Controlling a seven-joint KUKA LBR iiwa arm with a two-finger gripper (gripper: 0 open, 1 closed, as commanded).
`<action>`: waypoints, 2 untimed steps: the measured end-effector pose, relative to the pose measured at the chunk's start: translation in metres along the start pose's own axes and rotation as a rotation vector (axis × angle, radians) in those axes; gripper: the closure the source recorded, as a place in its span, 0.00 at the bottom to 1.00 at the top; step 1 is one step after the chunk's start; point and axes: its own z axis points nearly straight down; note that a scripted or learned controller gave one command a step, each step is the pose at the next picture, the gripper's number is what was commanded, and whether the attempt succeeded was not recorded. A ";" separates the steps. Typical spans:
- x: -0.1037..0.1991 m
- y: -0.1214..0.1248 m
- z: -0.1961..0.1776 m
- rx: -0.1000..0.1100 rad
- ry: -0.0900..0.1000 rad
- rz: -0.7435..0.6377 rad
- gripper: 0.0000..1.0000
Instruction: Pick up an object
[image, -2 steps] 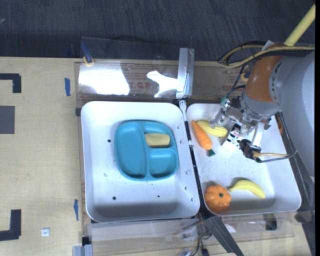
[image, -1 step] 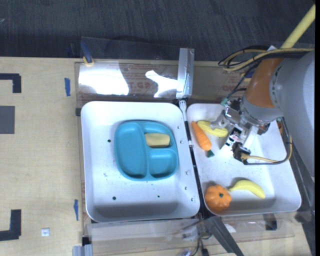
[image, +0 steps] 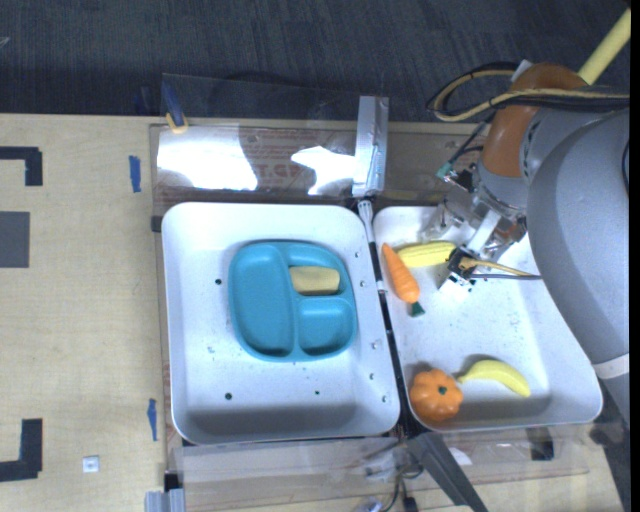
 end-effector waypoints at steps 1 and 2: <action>0.005 0.004 -0.015 -0.027 0.015 0.000 1.00; -0.106 0.047 -0.150 -0.018 0.008 -0.196 1.00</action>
